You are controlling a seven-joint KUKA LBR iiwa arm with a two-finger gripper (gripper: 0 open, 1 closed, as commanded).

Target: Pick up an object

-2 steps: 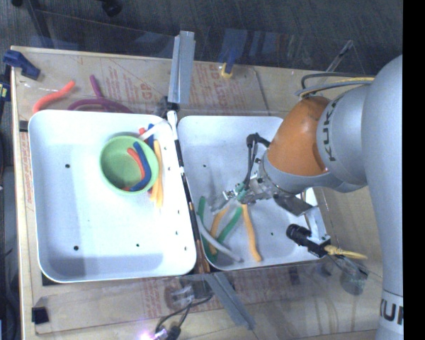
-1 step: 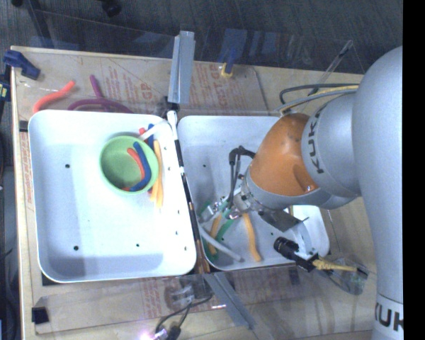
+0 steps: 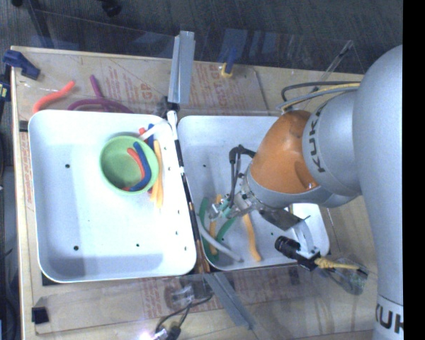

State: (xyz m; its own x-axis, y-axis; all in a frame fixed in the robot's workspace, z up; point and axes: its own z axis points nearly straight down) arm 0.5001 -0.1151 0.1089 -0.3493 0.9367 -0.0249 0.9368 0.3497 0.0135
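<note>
Counter (image 3: 127, 76) of pale wooden board, with dark carpeted floor (image 3: 269, 13) behind it; contents listed from the left.

1. Small blue clamp-like piece (image 3: 20, 62), at the far left corner of the counter, outside the bins.
2. Short orange curved strip (image 3: 53, 96), on the bare board just behind the left bin.
3. Purple flexible hose (image 3: 103, 105), beside the orange strip, looping along that bin's back rim.
4. Shallow white plastic left bin (image 3: 78, 239). Its right half holds one round green plastic bowl (image 3: 120, 165), upright, with a red curved strip (image 3: 138, 156) lying inside. Thin orange-yellow sticks (image 3: 157, 179) lie touching the bowl's right side, close to the bin wall.
5. Flat grey metal bar (image 3: 181, 66), on the counter behind the seam where the two bins meet.
6. Shallow white plastic right bin (image 3: 205, 137). All loose items are clustered in its near left part:
 - a green curved plastic piece (image 3: 225, 227);
 - a slim orange stick (image 3: 252, 238) just to its right;
 - a pale grey bent tube (image 3: 211, 245) by the near wall.
7. My grey arm (image 3: 354, 140), with its orange band (image 3: 283, 161), reaching in from the right over the right bin.
8. My end effector (image 3: 230, 205), low over the cluster, directly above the green piece. My wrist hides it, so I cannot tell how far open it is, or whether it has hold of anything.
</note>
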